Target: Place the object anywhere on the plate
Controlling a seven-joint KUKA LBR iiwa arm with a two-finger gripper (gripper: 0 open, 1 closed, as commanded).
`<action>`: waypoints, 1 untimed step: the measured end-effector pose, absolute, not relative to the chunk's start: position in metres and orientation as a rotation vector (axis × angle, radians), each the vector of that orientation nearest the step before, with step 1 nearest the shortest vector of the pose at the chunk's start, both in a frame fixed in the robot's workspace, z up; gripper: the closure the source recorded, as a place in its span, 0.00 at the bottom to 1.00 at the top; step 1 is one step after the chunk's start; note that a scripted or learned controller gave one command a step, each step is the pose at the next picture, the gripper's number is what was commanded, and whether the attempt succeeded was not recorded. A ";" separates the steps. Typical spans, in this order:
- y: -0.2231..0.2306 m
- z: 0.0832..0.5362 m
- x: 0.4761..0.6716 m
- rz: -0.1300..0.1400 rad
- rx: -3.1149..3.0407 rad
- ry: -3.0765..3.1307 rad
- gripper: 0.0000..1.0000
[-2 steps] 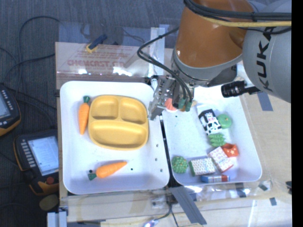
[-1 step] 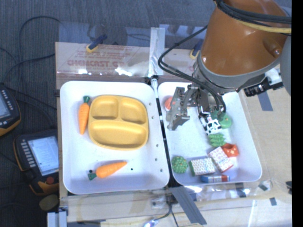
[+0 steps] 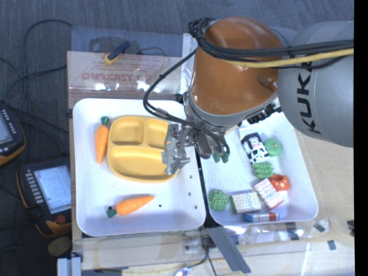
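Observation:
A yellow plate [image 3: 138,148] with compartments lies in the left bin [image 3: 86,171]. One orange carrot [image 3: 102,142] rests against the plate's left side. Another carrot [image 3: 129,204] lies in front of the plate on the bin floor. My gripper [image 3: 192,148] hangs low over the divide between the two bins, right at the plate's right rim. The arm's big orange band [image 3: 233,68] hides whatever is directly beneath the wrist.
The right bin [image 3: 302,171] holds a cow-patterned toy [image 3: 254,146], a green round piece [image 3: 273,148], a green leafy toy [image 3: 263,169], a red and white box [image 3: 271,190], a patterned box [image 3: 246,202], a green ball [image 3: 218,199] and a blue tube [image 3: 260,217].

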State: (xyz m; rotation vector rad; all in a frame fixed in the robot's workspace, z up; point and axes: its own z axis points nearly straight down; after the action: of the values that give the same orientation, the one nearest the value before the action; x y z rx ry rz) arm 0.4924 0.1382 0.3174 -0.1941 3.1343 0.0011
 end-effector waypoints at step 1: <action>0.031 0.327 0.517 -0.002 -0.113 3.136 1.00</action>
State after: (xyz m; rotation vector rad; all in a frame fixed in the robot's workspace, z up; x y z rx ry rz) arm 0.5165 0.0305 0.3271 -0.1132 3.1356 -0.0016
